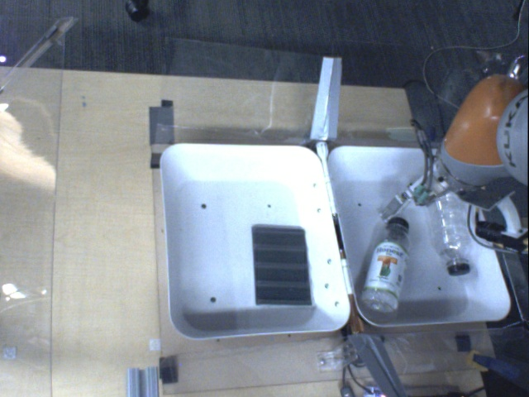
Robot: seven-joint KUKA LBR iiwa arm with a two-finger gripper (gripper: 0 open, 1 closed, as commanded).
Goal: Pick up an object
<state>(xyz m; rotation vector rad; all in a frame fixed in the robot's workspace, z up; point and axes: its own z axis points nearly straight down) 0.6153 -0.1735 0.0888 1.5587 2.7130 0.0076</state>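
Observation:
A clear bottle with a white and orange label (386, 269) lies in the right bin (364, 180), its black cap pointing toward the back. A second, unlabelled clear bottle (450, 228) lies to its right with its black cap toward the front. In the left bin (207, 180) lies a black ribbed rectangular block (281, 265). My gripper (411, 198) hangs low over the right bin, just above the labelled bottle's cap and left of the plain bottle. Nothing can be seen held in it.
The arm's orange band (483, 131) sits over the right bin's back right corner. A grey metal bar (327, 98) rises behind the divide between the bins. Cables and clamps lie along the bench's front edge (364, 362).

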